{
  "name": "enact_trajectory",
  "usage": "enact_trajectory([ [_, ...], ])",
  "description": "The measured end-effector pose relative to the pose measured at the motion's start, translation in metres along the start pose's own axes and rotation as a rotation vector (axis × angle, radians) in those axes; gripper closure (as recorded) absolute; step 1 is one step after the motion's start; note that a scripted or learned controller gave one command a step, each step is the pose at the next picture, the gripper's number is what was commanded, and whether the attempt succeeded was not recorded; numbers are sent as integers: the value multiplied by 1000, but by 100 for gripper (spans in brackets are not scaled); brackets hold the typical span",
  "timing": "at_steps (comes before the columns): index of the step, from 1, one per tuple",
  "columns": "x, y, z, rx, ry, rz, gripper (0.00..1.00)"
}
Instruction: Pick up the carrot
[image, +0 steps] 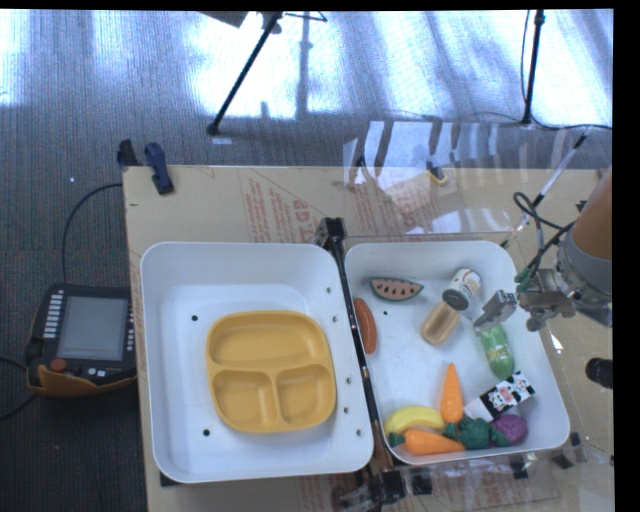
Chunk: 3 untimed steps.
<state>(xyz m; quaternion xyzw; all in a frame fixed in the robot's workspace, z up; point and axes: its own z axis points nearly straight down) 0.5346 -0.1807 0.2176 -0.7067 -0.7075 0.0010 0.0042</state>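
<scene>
Two orange carrots lie in the right bin (400, 262). One carrot (452, 392) stands lengthwise near the middle front, tip pointing away. The other carrot (432, 441) lies flat along the front wall, beside a yellow banana (415, 417). My gripper (520, 305) hovers over the bin's right side, above a green bottle (497, 350), well to the right of and behind both carrots. Its fingers (494, 309) look spread apart with nothing between them.
The right bin also holds a watermelon slice (396, 289), sausage (367, 326), can (461, 289), tan bottle (440, 322), cow-patterned carton (502, 395), broccoli (475, 432) and a purple piece (510, 428). A yellow divided plate (270, 368) sits in the left bin (170, 300).
</scene>
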Motion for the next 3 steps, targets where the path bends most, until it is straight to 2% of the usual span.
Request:
enact_trajectory([
  [1, 24, -56, 132, 0, 1, -94, 0],
  [2, 22, -56, 123, 3, 5, -83, 100],
  [3, 78, -58, 58, 0, 1, 175, 100],
])
